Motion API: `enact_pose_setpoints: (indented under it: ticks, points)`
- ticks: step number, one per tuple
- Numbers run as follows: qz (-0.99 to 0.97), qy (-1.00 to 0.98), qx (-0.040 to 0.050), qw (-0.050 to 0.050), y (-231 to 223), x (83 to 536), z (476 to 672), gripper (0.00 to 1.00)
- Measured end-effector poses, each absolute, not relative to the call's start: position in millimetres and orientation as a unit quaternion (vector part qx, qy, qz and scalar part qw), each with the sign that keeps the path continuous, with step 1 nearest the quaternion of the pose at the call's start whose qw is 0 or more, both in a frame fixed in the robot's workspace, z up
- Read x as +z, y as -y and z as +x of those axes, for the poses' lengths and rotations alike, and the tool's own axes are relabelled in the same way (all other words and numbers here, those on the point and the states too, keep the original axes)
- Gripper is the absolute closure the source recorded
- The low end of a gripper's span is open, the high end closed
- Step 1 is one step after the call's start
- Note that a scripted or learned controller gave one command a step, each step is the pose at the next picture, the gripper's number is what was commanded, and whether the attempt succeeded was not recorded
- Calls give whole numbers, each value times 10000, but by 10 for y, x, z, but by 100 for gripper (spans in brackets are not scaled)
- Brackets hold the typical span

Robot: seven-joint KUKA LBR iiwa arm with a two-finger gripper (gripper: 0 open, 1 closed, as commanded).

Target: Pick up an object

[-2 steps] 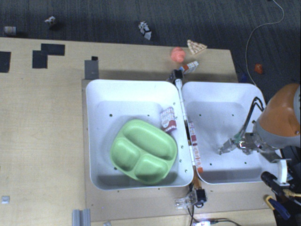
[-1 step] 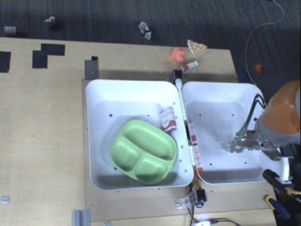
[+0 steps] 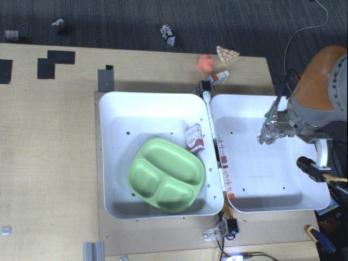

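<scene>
- The gripper (image 3: pixel 270 130) hangs over the right bin (image 3: pixel 255 194), toward its three o'clock side, with the grey arm (image 3: pixel 321 99) and its orange band coming in from the right edge.
- Nothing can be seen between the metal fingertips; whether they are spread or closed cannot be told at this angle, so I would not call this a grasp.
- The things available to pick lie in the left bin (image 3: pixel 111 145): a green divided tray (image 3: pixel 166 174) tilted across its floor toward six o'clock, and a small red-and-white packet (image 3: pixel 194 136) at roughly two o'clock of the tray, just beside it and near the wall shared by the bins.
- The white floor under the gripper looks bare — a descent here would, by my judgement, close on nothing.
- If the arm crosses to the left bin, the risks I would expect:
  - the packet lies close to the dividing wall, so a finger could land on the rim rather than beside the packet;
  - the tray is broad, smooth and tilted — a pinch on its edge may slip or tip it onto the packet.
</scene>
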State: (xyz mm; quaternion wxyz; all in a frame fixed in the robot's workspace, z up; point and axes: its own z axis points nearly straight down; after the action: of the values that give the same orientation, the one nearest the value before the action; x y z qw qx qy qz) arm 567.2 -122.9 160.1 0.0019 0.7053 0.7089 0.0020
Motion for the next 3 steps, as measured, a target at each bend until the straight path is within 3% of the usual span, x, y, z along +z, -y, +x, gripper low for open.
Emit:
enact_pose_setpoints:
  ticks: [1,2,3]
  points:
    - [7049,-7093,20,16,779,1857,6530,100]
    - [7052,-7090,13,13,787,1853,6526,0]
    - [7057,-7085,16,22,899,858,6504,0]
